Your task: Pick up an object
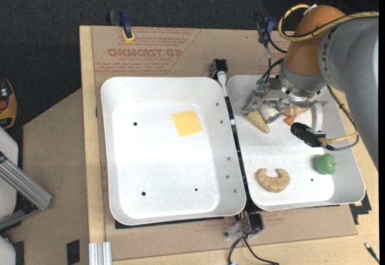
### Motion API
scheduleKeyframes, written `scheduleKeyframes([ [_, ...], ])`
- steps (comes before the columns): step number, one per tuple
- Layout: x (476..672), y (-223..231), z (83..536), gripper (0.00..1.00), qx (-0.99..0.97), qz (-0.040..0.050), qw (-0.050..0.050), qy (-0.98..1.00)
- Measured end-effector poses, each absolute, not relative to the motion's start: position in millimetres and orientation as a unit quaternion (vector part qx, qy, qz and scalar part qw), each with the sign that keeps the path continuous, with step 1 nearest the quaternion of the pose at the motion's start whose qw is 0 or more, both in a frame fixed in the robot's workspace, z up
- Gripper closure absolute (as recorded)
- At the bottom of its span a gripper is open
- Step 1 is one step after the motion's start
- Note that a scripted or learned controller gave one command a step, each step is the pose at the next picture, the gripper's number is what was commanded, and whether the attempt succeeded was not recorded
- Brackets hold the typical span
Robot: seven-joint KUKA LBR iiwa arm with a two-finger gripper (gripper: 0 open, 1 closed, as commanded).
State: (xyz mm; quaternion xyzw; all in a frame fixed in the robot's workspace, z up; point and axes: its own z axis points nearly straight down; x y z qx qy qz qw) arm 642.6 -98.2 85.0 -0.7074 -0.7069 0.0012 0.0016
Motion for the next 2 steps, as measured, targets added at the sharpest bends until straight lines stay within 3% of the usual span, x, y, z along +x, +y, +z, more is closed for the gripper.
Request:
scheduleKeyframes([
  [1,644.4,-98.2,96.1,1.00,-0.707,-0.0004,-0.001,-0.707],
  [2,669.5,-37.7,191.9,1.00,-0.705,-0.0045,-0.004,-0.709],
])
